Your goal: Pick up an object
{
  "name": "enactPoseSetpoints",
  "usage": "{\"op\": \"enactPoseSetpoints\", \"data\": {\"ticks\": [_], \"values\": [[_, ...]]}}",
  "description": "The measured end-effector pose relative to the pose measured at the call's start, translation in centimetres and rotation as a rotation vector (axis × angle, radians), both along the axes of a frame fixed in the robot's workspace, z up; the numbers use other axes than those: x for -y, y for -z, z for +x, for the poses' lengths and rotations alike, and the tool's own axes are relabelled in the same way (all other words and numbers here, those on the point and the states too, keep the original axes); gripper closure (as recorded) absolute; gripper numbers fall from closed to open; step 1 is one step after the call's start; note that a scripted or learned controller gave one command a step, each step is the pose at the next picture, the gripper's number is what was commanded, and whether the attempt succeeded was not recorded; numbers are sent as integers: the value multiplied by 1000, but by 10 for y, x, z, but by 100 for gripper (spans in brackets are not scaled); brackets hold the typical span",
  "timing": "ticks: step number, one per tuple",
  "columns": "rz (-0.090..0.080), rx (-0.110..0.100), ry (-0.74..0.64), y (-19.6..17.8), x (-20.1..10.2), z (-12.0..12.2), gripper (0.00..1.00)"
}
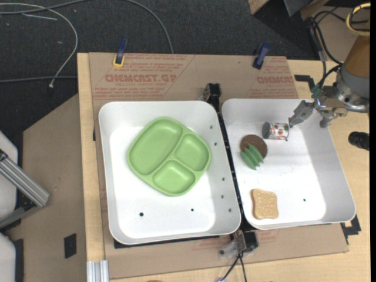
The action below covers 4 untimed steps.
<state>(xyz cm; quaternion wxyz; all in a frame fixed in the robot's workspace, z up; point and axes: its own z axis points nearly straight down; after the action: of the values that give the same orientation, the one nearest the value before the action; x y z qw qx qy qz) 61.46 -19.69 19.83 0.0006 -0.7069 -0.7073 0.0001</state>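
In the right bin (329, 181) lie a small can with a red and white label (276, 131), a brown disc with a green ribbed piece on it (254, 150) and a tan toast-shaped slice (264, 204). My gripper (311, 117) hangs over the bin's far right corner, just right of the can and apart from it. It is open, its fingers spread, with nothing between them.
The left bin (117, 210) holds a green divided plate (169, 155). A black divider (226, 157) runs between the two bins. Blue clamps (120, 50) hold the cardboard at the back edge, and cables hang near the arm at upper right.
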Motion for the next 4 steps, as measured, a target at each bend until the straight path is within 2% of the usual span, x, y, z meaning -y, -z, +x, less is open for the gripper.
{"op": "enactPoseSetpoints", "data": {"ticks": [2, 3, 4], "values": [[2, -5, -1, 88, -13, -2, 0], [0, 2, -1, 74, -12, 0, 100], [-3, 7, -1, 29, -9, 2, 100]]}}
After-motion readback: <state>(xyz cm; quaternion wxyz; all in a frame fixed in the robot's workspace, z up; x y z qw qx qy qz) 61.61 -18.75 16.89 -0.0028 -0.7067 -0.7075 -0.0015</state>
